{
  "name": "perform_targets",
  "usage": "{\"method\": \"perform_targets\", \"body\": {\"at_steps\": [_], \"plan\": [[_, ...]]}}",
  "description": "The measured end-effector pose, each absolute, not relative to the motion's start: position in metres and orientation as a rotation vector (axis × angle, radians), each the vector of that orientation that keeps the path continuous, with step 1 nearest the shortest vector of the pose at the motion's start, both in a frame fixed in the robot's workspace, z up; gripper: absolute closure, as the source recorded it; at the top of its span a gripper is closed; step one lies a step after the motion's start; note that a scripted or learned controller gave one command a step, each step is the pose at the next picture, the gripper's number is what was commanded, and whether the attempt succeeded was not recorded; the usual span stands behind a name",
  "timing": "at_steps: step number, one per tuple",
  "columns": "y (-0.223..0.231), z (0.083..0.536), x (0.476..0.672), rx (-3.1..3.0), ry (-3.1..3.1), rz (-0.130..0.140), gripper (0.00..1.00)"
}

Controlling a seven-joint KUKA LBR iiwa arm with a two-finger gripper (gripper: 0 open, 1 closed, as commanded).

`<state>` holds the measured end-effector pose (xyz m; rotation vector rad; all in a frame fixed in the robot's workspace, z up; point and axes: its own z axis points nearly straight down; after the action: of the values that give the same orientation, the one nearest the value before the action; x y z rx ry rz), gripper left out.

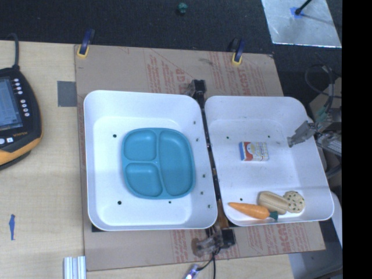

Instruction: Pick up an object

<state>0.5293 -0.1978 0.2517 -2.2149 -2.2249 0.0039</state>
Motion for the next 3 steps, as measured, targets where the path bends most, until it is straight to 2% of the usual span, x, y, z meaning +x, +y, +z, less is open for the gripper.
{"method": "perform_targets", "body": {"at_steps": [1, 2, 3], "plan": [[-0.166, 0.148, 0.555, -2.212, -2.226, 0.007, 0.00], [-0.127, 0.102, 0.591, -2.214, -2.229, 0.004, 0.00], [-0.112, 0.096, 0.580, -2.223, -2.237, -0.001, 0.00]]}}
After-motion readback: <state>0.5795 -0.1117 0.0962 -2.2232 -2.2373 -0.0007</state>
